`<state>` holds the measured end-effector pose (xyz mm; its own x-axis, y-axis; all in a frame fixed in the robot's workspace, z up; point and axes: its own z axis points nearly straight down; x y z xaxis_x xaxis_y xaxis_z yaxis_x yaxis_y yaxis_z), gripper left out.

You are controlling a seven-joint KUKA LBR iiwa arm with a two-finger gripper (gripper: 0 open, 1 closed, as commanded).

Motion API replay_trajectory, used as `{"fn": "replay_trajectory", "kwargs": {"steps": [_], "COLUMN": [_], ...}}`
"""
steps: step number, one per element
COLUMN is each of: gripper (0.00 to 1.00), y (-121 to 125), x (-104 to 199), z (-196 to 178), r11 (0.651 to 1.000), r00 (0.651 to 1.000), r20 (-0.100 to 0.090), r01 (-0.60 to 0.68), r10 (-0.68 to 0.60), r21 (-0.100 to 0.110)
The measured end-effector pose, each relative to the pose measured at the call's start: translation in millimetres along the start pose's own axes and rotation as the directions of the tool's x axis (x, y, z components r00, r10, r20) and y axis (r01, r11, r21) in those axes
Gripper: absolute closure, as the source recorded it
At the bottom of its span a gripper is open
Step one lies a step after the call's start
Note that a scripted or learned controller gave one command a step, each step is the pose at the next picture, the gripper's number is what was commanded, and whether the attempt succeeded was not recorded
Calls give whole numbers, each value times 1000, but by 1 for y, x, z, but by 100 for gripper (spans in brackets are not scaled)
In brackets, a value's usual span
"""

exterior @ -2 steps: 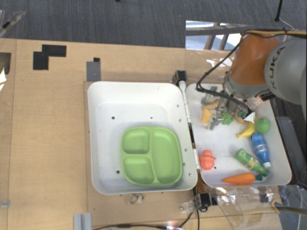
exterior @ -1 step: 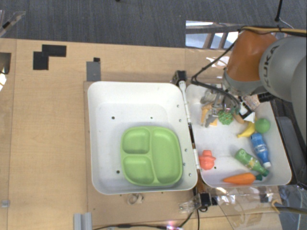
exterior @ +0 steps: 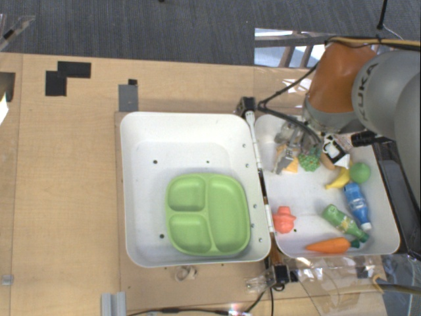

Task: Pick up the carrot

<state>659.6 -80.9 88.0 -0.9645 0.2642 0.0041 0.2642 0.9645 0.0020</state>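
One carrot point(exterior: 327, 245) lies flat near the front edge of the right bin point(exterior: 299, 196), well apart from my gripper point(exterior: 287, 157) at the bin's back. Whether my gripper is spread I cannot tell. The carrot looks light, stiff, probably slick; I'd grasp mid-body.

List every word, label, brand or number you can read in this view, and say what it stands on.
"KU": the start of dark lettering on the grey arm, cut off by the arm's curve.
Blue bottle: its label is too small to read.
Green bottle: its label is too blurred to read.
Nothing else legible.
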Motion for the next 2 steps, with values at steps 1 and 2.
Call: {"fn": "replay_trajectory", "kwargs": {"steps": [1, 2], "gripper": [100, 0], "y": [3, 2], "x": [-5, -2], "z": [-15, -13], "r11": [1000, 1000], "r00": [1000, 1000], "r20": [25, 10], "r01": [5, 6], "r10": [-4, -6], "r21": [-3, -1]}}
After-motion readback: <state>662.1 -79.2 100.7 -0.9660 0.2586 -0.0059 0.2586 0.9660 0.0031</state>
